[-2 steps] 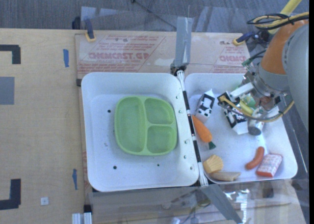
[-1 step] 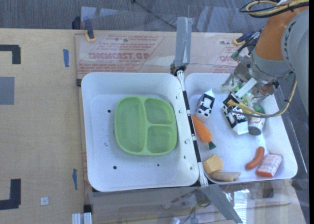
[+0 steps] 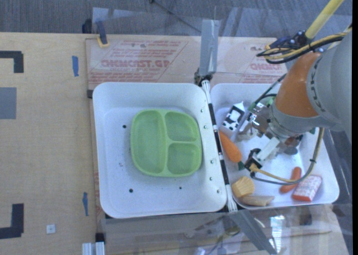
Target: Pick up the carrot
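Carrot [image 3: 230,146] lies beside my claw [image 3: 253,129], not yet lifted; I cannot tell whether the claw is open or closed.

Probably a lab, taped bench [image 3: 50,153], white bins [image 3: 102,136]

The carrot [image 3: 230,146] just beside the claw [image 3: 247,126] is orange with a dark green tip. Just above the claw in the view is a small toy [image 3: 234,115] blotched black and white. Below the claw are a pale yellow wedge [image 3: 243,186], a tan piece [image 3: 257,199], an orange-red stick [image 3: 291,180] and a red-and-white block [image 3: 307,188]. Beyond the carrot from the claw, a light green plate [image 3: 166,143] lies in a white bin [image 3: 109,153].
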You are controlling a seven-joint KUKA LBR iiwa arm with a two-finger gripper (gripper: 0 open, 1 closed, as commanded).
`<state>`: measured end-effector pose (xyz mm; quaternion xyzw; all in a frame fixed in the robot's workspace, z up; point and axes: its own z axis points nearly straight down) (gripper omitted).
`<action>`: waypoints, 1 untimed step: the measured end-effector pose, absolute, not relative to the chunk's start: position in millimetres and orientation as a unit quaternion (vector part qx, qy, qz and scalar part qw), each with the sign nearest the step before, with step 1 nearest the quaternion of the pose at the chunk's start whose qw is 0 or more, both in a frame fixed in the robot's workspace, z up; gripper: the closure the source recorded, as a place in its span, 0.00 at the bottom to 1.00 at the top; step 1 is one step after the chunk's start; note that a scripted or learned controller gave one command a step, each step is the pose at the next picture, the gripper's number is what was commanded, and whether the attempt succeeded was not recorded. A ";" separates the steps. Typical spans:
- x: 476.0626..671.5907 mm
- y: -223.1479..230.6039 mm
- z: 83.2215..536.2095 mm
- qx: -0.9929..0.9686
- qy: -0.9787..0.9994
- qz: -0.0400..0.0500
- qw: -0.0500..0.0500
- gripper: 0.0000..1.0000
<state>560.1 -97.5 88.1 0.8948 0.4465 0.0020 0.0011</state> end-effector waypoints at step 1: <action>498.3 -94.8 88.6 0.878 0.479 0.004 0.002 0.00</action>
